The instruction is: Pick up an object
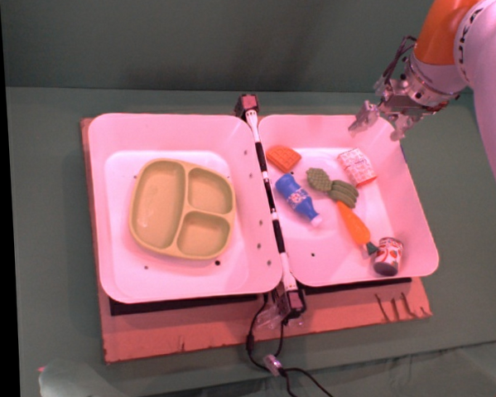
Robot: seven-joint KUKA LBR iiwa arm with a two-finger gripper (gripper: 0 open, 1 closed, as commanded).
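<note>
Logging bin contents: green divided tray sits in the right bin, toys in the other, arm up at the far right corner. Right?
Not quite. The camera view shows the green divided tray in the left bin, not the right. The toys, such as the blue bottle and carrot, lie in the right bin, and the tool is at its far right corner.

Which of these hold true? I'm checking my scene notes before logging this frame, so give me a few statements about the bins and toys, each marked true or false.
1. The green divided plate lies in the left bin. True.
2. The carrot lies in the left bin. False: it lies in the right bin.
3. The blue bottle lies in the right bin, near the divider. True.
4. The gripper holds the carrot. False: it is over the right bin's far right corner, away from the carrot.
5. The small can sits on the plate. False: it sits near the right bin's front right corner.
</note>
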